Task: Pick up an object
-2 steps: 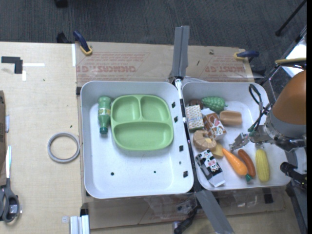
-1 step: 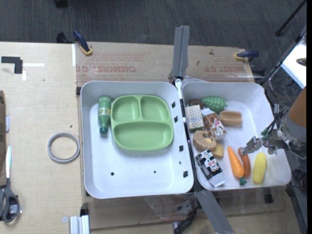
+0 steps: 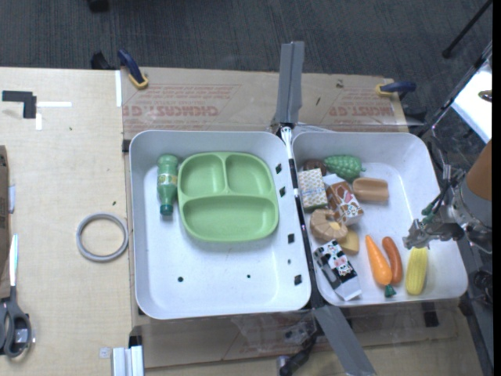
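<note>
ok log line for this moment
gripper above corn | right bin | nothing seen held | carrot beside corn | green plate in left bin

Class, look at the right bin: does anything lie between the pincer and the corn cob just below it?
Nothing visible does. The pincer hangs at the right bin's right side, directly above the corn cob. The two carrots lie beside the cob, to its left in the picture, not between it and the pincer.

Surface (image 3: 63,178): pale wood.
On it: two white bins (image 3: 219,288), tape ring (image 3: 102,236), scissors (image 3: 14,319), cardboard sheet (image 3: 219,100).
</note>
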`<state>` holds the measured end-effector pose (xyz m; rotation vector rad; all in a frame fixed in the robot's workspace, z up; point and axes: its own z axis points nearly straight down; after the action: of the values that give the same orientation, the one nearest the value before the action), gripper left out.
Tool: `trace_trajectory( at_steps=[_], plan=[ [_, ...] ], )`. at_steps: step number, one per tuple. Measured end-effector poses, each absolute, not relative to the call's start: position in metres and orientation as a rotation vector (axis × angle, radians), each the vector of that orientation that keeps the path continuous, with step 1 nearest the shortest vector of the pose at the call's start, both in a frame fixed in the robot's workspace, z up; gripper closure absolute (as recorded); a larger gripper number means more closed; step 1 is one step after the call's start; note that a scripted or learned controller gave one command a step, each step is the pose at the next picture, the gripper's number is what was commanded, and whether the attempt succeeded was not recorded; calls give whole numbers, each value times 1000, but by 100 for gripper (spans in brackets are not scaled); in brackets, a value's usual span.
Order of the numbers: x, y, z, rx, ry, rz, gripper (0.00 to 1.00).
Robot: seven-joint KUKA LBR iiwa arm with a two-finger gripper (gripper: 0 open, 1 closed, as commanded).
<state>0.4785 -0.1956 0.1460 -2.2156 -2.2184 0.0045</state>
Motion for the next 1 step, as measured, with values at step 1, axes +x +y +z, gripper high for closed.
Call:
trace_trajectory(
  at_steps=[1],
  plan=[
    [478,-196,146,-2215,-2219,5,0]
  ],
)
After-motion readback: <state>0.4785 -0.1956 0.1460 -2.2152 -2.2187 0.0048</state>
